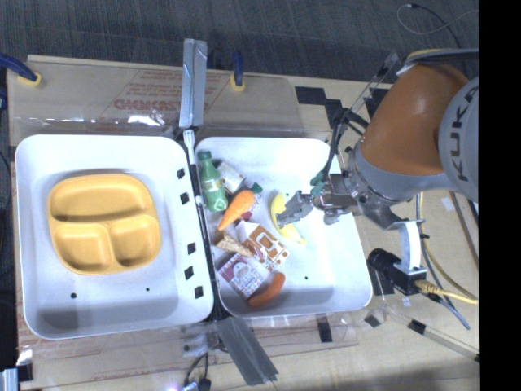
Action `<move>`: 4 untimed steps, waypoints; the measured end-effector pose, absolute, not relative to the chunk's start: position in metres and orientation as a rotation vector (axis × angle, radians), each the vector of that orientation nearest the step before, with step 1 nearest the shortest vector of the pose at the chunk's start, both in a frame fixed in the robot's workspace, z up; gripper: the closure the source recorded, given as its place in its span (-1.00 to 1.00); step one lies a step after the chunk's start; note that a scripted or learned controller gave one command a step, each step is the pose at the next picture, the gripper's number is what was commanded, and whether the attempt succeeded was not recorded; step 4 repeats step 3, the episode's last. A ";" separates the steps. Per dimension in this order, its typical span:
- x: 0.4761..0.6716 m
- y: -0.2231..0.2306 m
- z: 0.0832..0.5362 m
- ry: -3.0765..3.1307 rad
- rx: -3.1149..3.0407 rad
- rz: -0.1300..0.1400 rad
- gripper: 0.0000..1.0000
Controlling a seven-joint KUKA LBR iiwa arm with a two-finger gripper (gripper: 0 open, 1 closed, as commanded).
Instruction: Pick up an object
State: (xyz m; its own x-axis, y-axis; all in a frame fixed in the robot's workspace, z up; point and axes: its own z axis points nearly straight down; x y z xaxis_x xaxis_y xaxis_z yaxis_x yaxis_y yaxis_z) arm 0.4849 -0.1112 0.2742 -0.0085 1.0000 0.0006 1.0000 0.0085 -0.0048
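Camera view, contents as we log them.

Left bin [32,243]: one yellow compartment tray [103,221], lying flat near its middle.

Right bin [346,279]: a loose heap toward its 9 o'clock side. We count a green bottle [212,185] at 10 o'clock, a carrot [236,208] just below it, a printed packet [264,247] at the centre, a second packet [244,277] at 7 o'clock and a sausage-shaped red piece [267,291] at 6 o'clock, touching that packet. A yellow item [285,218], perhaps a banana, lies right of centre.

Arm: the grey arm with its orange band [411,120] enters from 3 o'clock. The claw [295,208] hangs low over the right bin, its tip at or just above the yellow item. The claw is too dark and small for us to tell how wide it stands.

Progress, by our judgement: approach made, with the yellow item the likely pick. We see nothing lifted clear of the bin floor. Closing on an object and raising it are left.
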 end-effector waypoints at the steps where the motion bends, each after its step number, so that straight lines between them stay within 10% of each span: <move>1: 0.556 -0.125 0.184 -2.233 -2.204 0.006 -1.00; 2: 0.566 -0.164 0.091 -2.195 -2.244 0.004 -1.00; 3: 0.566 -0.164 0.101 -2.201 -2.239 0.006 1.00; 4: 0.566 -0.164 0.101 -2.201 -2.239 0.006 1.00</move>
